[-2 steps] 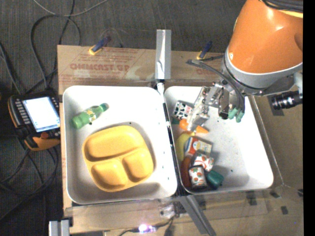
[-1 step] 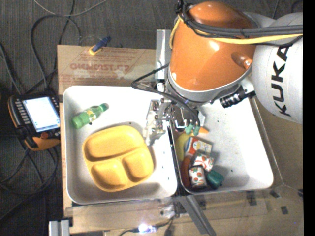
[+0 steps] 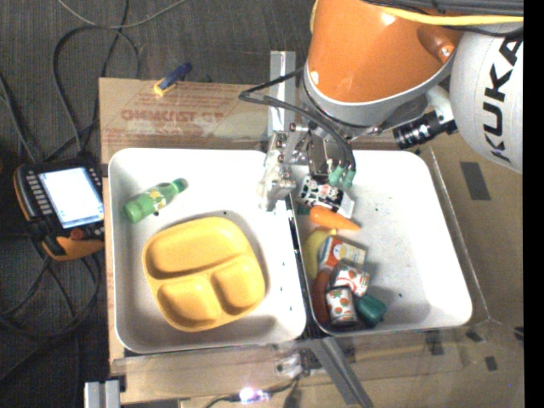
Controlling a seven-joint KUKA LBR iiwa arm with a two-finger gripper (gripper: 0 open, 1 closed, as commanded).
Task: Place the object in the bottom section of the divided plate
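Note:
The yellow divided plate (image 3: 204,270) lies in the left bin (image 3: 123,313), its one large section toward the back and two smaller sections toward the front. A green bottle (image 3: 154,199) lies on its side behind the plate's left end. My gripper (image 3: 293,181) hangs over the wall between the two bins, at the back, well behind and to the right of the plate. Just right of it is a black-and-white patterned item (image 3: 321,195) with a teal piece (image 3: 342,177) beside it; I cannot make out whether that item is gripped or resting in the bin.
The right bin (image 3: 425,253) holds a pile along its left wall: an orange carrot (image 3: 333,219), a yellow piece (image 3: 315,245), two small printed cartons (image 3: 342,255) (image 3: 342,304), a teal item (image 3: 371,310). A handheld pendant (image 3: 64,198) lies left of the bench.

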